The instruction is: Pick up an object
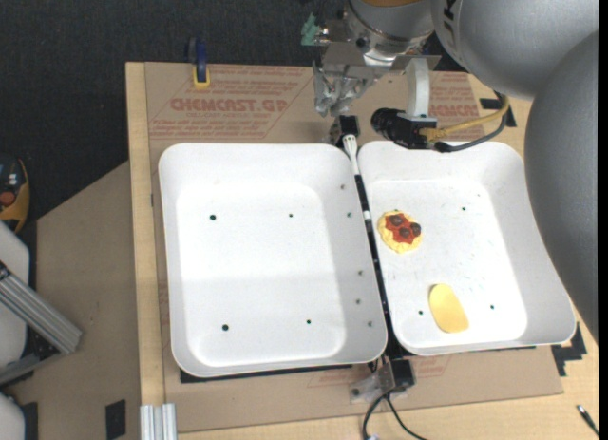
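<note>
Two objects lie in the right bin (494, 191). One is a small round yellow piece with red and dark toppings (400, 231), near the bin's left wall. The other is a plain yellow oval piece (448, 308), closer to the front edge. My gripper (337, 98) hangs beyond the far rims of the bins, over the cardboard, roughly in line with the seam between them. It is well away from both pieces, and I see nothing held in it.
The left bin (190, 239) sits beside the right one, sharing a dark seam (366, 229). A blue-and-yellow clamp (199, 63) stands at the cardboard's far left edge. The arm's big grey body (541, 67) overhangs the right bin's far right side.
</note>
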`<state>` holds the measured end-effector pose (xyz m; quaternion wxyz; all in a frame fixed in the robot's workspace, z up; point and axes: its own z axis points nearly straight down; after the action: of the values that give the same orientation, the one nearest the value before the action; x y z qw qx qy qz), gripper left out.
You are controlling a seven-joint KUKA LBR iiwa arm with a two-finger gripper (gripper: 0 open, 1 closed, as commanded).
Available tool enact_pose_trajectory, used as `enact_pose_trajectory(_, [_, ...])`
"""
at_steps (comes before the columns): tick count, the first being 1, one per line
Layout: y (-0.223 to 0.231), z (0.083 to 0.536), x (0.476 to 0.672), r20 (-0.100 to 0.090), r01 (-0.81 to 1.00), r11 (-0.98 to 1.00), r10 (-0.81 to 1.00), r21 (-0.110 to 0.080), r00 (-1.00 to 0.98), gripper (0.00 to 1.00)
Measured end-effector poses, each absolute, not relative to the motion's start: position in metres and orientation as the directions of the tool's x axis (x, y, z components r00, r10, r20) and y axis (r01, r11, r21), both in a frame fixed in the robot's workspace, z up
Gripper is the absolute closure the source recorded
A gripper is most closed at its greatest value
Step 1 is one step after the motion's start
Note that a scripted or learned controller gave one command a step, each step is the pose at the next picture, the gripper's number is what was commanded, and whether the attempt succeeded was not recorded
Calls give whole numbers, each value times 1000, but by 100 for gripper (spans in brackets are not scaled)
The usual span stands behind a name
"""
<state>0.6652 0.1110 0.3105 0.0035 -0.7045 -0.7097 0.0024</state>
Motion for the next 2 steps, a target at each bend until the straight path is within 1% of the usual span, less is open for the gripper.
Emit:
enact_pose_trajectory(1, [171,217,665,0,1000,5,1000,-8,-5,100])
enact_pose_trajectory(2, [229,350,667,7,1000,7,1000,15,-7,100])
